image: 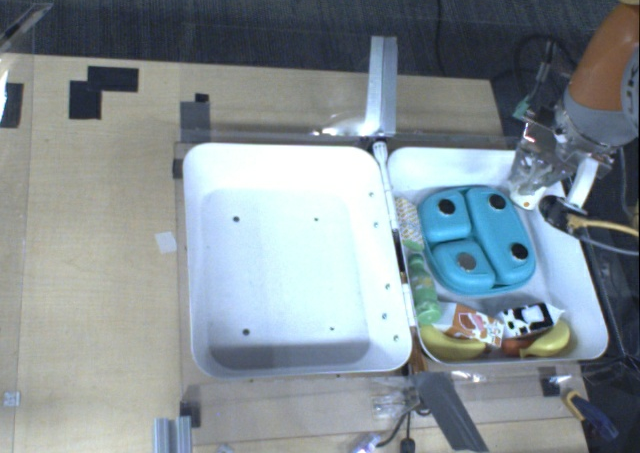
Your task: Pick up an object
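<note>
Gripper (528, 186) hangs above the right bin (590, 281); finger state cannot be told. Blue tray (474, 239) lies just left of the fingertips, likely rigid, light, slick plastic (four dimpled lobes), best pinched at its rim

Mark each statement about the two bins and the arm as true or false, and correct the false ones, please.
1. The blue tray lies in the left bin. False: it lies in the right bin.
2. A banana lies along the right bin's near edge. True.
3. The gripper holds the blue tray between its fingers. False: it hangs over the right bin's far right corner, beside the tray, with nothing visibly held.
4. The arm comes in from the view's right. True.
5. A small black and white item lies near the banana. True.
</note>
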